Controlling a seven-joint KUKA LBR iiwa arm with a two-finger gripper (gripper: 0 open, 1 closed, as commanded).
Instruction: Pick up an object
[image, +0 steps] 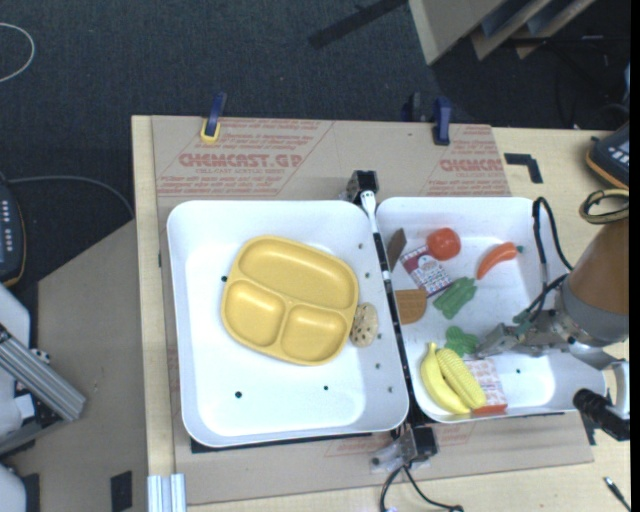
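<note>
**Gripper low in right bin, no object grasped**

Step in hand, as judged: closing in on a pick among the clutter of the right bin (530, 212). Gripper (497, 341) seen low over that bin's middle, reaching in from its right wall, tips pointing toward the left wall. Nothing seen between the tips; whether spread or closed cannot be told at this resolution.

Nearest candidates: a small green piece (460, 337) just beside the tips, and the corn cob (461, 377) and banana (438, 381) lying side by side near the bin's front edge, partly over a flat printed packet (487, 383). Advised for a clean pick: commit to one item, straddle it across its narrow width, and descend squarely. The corn and banana touch each other, so a grasp there risks pinching both or sliding off the curved skins. The flat packet offers little to grip.

Remaining contents of right bin: tomato (443, 243) near the back edge, orange carrot-like piece (496, 259) toward the back right corner, green vegetable (455, 297) at centre, a red-and-white carton (427, 272) and a brown wedge (408, 305) by the left wall.

Left bin (200, 330): yellow three-compartment tray (288, 298), compartments bare, at centre; a cookie (364, 324) touching the tray's right rim, near the bin's right wall.
</note>
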